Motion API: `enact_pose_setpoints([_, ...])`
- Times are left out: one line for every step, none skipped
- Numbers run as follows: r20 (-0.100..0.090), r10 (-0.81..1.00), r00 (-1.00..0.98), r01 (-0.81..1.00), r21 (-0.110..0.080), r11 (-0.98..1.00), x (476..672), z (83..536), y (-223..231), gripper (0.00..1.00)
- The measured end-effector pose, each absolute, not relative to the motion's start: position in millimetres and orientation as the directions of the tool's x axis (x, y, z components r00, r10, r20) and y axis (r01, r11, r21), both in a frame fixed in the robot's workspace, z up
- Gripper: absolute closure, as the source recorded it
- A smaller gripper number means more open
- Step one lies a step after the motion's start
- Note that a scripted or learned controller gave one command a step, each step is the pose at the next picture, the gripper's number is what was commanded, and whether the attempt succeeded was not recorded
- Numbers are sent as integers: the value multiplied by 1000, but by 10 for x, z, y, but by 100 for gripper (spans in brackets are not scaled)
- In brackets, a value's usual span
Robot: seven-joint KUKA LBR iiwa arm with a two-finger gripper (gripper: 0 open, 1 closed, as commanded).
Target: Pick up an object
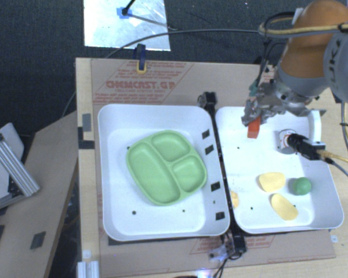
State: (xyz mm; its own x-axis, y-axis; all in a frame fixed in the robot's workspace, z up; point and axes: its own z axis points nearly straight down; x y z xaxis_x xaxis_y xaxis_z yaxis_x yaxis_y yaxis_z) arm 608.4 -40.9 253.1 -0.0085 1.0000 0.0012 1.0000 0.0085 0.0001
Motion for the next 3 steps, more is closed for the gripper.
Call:
enact_pose_setpoints([2,1000,-8,1000,-1,8,5921,2435,-8,100])
enact_pose_setpoints([2,1000,-9,1000,-2,9,5729,2291,455,100])
enact_pose_setpoints([2,1000,-10,1000,-3,10,5505,2172,946,100])
